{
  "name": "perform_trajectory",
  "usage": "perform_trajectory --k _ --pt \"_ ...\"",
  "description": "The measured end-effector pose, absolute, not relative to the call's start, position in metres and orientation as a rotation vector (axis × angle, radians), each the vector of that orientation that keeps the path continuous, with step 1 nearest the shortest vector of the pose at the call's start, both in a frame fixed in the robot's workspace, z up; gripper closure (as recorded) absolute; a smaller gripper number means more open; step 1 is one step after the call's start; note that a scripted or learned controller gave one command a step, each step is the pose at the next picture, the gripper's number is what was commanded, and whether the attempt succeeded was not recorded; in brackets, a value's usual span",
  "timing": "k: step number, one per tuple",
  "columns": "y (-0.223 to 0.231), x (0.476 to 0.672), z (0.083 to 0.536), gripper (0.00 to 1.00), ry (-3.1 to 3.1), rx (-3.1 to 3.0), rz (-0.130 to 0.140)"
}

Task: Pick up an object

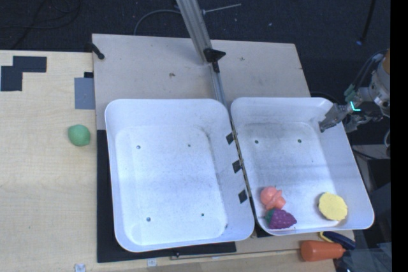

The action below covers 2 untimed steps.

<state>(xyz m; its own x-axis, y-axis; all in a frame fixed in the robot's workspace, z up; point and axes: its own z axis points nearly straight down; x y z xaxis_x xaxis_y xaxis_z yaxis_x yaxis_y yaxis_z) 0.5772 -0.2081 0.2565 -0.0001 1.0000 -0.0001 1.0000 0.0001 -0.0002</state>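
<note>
The tabletop [38, 156] is pale wood with dark rectangular patches near its nine to ten o'clock edge. A lighter board [153, 67] lies on it toward twelve o'clock, and a black mat [102, 213] shows under the bins. Two shallow white bins sit side by side on it, touching along their shared rims: the left bin [169, 175] at the centre and the right bin [299, 162] toward three o'clock. A green ball [79, 135] rests on the bare wood at nine o'clock, well apart from the left bin. An orange object [319, 250] lies at five o'clock, just outside the right bin's near rim.
</note>
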Motion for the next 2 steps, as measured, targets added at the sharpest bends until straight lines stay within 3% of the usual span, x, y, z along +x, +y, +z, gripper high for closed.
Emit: perform_trajectory --k 1,2 --pt "-0.208 0.577 0.256 0.00 -2.221 -2.221 0.000" --pt "-0.209 0.578 0.194 0.00 -2.219 -2.218 0.004"
